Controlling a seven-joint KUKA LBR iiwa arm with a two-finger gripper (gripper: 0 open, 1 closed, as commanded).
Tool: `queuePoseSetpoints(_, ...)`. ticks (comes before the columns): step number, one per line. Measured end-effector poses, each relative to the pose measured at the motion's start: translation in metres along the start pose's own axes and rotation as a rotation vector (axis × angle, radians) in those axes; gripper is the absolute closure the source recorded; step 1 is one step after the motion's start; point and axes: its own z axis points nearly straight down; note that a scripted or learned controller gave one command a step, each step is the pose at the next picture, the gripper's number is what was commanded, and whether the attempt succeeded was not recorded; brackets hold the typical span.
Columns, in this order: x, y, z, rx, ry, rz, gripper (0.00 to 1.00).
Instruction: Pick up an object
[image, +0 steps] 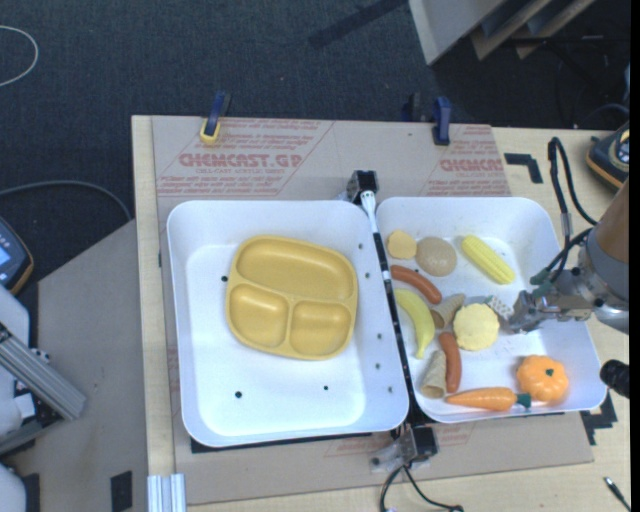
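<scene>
The right bin (530, 215) holds several toy foods: a corn cob (487, 258), a beige potato (436, 256), a small yellow disc (402, 244), a red sausage (416, 283), a banana (415, 318), a pale yellow knobbly ball (476, 326), a second sausage (452, 361), a carrot (483, 399) and an orange pumpkin (542, 378). My gripper (518, 312) reaches in from the right, low over the bin. It sits just right of the yellow ball and above the pumpkin. Nothing is visibly held.
A yellow divided plate (292, 297) lies in the left bin (200, 330). A black divider clamp (362, 185) sits where the bins meet. Cables (556, 180) run along the right bin's far right edge. Two clamps hold the cardboard at the back.
</scene>
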Motion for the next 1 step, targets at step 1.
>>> queuePoseSetpoints(1, 0.0437, 0.0162, 0.0004, -0.004, -0.001, -0.002, 1.00)
